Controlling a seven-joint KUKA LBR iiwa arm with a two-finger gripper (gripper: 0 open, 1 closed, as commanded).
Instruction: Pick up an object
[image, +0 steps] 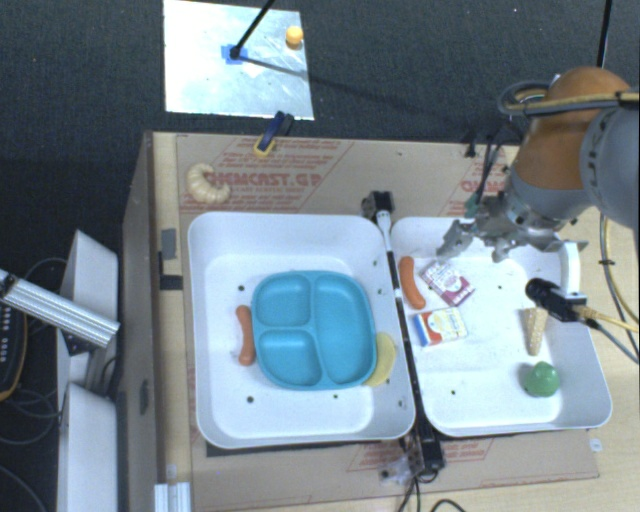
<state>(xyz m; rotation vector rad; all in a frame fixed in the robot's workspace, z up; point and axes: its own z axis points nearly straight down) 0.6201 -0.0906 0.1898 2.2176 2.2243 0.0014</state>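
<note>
My gripper (478, 243) hangs over the back of the right bin (590, 400), fingers spread and nothing between them. Just below it lies a white and purple packet (447, 283). An orange sausage (410, 282) lies along the bin's left wall. A red, yellow and white carton (440, 326) lies in the middle of the bin. Towards the right side are a pale cone (534, 330) and a green ball (541, 379).
The left bin (215, 250) holds a blue divided plate (310, 330), an orange sausage (244, 335) to its left and a yellow slice (384, 358) at its right edge. Behind the bins, a beige curled piece (207, 180) and a blue and yellow tool (270, 135) lie on the cardboard.
</note>
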